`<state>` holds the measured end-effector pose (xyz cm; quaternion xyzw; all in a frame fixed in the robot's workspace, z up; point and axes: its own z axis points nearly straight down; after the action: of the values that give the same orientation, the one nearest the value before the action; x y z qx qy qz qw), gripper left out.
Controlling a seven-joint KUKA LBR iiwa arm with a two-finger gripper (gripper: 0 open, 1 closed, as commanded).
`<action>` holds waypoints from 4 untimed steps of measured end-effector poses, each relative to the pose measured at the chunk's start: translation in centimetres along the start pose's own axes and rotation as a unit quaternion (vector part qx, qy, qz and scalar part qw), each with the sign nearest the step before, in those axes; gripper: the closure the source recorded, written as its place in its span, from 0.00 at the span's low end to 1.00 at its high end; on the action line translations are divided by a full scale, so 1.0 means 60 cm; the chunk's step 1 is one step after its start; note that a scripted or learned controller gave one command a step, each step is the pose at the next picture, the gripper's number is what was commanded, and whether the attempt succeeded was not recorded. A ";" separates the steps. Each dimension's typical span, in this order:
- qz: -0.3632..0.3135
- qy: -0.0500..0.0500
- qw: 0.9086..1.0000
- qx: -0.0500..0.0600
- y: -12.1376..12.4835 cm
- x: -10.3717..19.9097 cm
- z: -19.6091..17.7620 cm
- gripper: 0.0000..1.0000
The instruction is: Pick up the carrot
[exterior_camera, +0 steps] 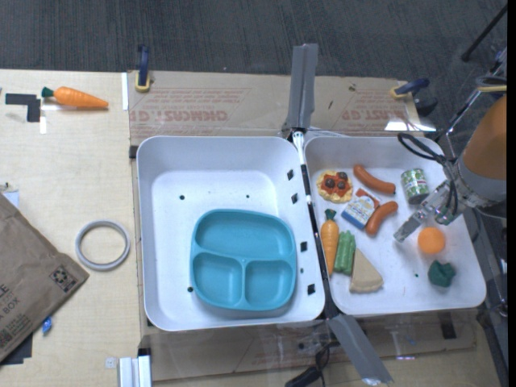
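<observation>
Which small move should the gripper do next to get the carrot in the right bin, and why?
Probably move the gripper left across the right bin until it is above the carrot. It now hangs near the orange ball, well to the right of the carrot, which lies against the bin's left wall beside a green vegetable. A sausage and a small packet lie between.

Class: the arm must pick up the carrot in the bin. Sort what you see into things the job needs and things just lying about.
Job: carrot, gripper, right bin.

Lying about: blue tray, second carrot on the bench, sausages, orange, can, tape ring.
</observation>
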<state>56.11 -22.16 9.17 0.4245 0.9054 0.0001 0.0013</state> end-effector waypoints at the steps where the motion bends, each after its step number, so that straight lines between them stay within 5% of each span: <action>1: 0.001 -0.001 1.000 -0.001 0.001 -0.001 -0.015 1.00; 2: -0.231 0.001 0.973 0.000 -0.061 0.051 0.000 1.00; 3: -0.257 0.000 0.966 -0.001 -0.053 0.059 -0.062 1.00; 4: -0.029 0.000 1.000 0.000 0.016 0.145 -0.157 1.00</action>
<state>51.27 -14.85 18.59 0.3982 0.9173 -0.0001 0.0011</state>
